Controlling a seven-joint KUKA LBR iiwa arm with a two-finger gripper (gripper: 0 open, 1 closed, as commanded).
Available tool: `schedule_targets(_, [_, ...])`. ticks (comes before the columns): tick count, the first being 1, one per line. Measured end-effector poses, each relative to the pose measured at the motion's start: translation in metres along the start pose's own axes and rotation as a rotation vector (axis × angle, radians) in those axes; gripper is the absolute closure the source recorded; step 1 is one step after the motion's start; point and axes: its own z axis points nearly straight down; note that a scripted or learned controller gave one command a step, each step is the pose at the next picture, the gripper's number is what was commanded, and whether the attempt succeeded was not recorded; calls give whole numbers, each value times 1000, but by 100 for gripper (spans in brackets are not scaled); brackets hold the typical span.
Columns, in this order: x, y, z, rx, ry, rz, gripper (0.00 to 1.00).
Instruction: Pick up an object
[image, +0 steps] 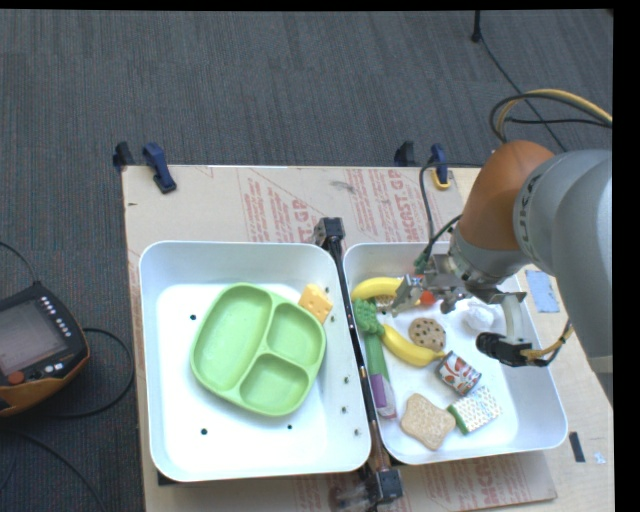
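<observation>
Hovering low over the far end of the right-hand shallow white bin (535, 425), the grey two-finger gripper (428, 291) is sitting just beside a yellow plastic banana (375, 288). Whether it is clenched or released, I cannot tell. A second banana (408, 345) and a round chocolate-chip cookie (427, 332) are lying just below it.

Single fixed camera above the bench, looking down at a slant, both bins (150, 300) framed left of the gripper (425, 292), moderate distance
</observation>
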Motion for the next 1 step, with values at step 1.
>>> schedule_targets(1, [0,0,-8,3,1,-1,100])
